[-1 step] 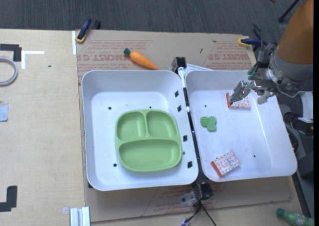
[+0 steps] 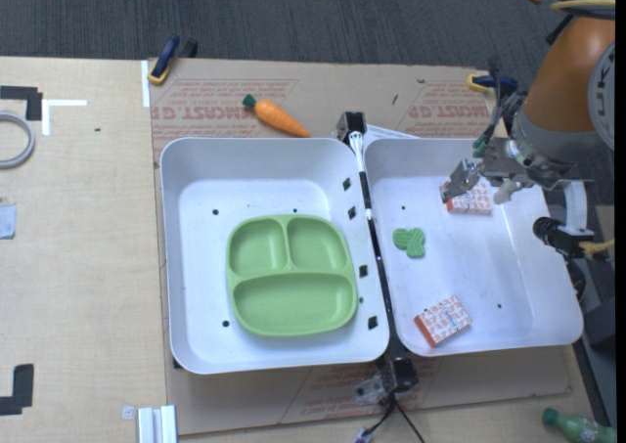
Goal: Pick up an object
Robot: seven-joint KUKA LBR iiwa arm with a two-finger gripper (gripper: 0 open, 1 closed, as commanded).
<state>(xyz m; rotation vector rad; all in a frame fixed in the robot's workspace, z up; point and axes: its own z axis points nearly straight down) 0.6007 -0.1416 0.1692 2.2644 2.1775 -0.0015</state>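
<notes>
Now hovering over the right shallow white bin (image 2: 548, 319): grey arm's jaws (image 2: 476, 184), state unclear, at a small red-and-white patterned box (image 2: 473, 200).

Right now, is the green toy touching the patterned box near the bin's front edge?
Apart: the camera view shows bare white bin floor between the green toy and the patterned box.

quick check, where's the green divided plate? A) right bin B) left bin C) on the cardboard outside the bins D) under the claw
B: the green divided plate lies flat in the left bin, while the claw is over the right bin, near a small patterned box.
</notes>
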